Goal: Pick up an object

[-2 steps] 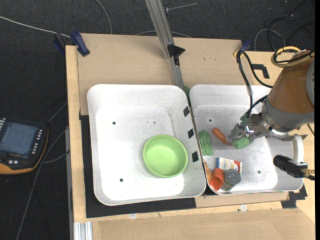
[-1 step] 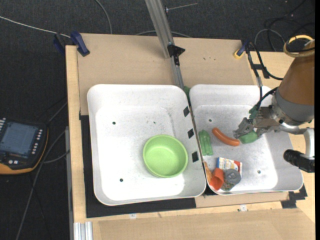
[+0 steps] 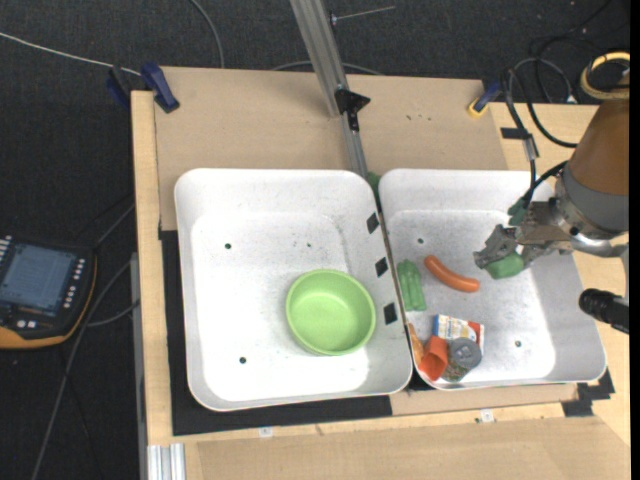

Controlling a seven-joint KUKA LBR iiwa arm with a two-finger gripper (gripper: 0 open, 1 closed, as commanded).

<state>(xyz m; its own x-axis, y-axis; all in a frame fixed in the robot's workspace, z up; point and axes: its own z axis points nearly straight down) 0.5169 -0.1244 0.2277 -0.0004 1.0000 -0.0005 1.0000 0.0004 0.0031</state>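
Observation:
My gripper [image 3: 503,255] hangs over the right bin [image 3: 560,363], toward its right middle. It is shut on a small green object [image 3: 508,265] that shows between the grey fingers. Left of it, an orange sausage-shaped toy [image 3: 452,274] lies on the bin floor. A green oblong piece [image 3: 411,284] rests against the divider. At the bin's front left sit a small printed packet [image 3: 456,327], an orange cup [image 3: 433,358] and a grey round piece [image 3: 462,356], close together.
A light green bowl [image 3: 331,311] stands in the left bin [image 3: 215,268], front right. A metal pole [image 3: 322,43] slants down to the divider between the bins. Cables run past the right bin's far corner. A handheld pendant [image 3: 40,288] lies off the bench, left.

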